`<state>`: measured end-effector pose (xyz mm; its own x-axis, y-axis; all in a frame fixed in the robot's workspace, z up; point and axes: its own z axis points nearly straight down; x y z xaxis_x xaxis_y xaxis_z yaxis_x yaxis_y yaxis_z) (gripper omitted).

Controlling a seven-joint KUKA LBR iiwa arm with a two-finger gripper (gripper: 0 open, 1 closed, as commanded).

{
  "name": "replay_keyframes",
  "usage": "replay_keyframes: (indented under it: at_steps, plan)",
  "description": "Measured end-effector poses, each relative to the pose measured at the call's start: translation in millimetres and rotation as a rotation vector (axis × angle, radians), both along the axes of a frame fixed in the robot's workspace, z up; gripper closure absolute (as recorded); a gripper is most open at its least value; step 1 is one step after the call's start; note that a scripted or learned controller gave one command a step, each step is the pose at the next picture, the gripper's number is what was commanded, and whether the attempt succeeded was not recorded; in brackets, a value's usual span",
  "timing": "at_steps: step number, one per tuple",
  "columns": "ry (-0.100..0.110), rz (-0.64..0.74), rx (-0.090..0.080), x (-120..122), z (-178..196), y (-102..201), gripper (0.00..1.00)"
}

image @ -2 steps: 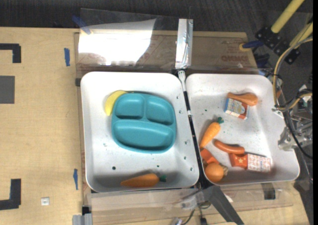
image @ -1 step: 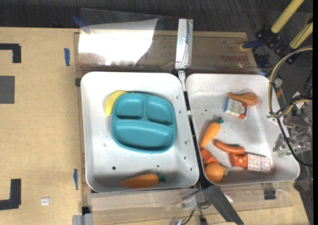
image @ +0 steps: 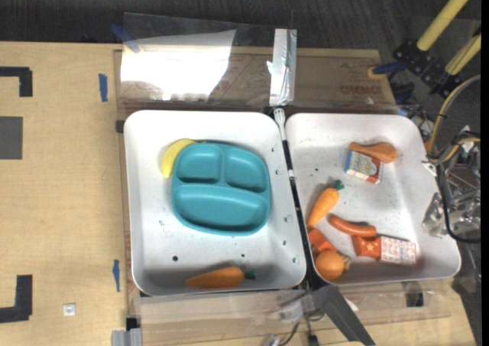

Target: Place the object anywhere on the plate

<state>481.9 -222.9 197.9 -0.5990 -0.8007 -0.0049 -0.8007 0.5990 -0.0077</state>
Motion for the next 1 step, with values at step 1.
replay_keyframes:
  at_steps: [1]
  plan:
    - [-0.001, -0.194, 0.001, 0.1, 13.2, -0.3, 1.00]
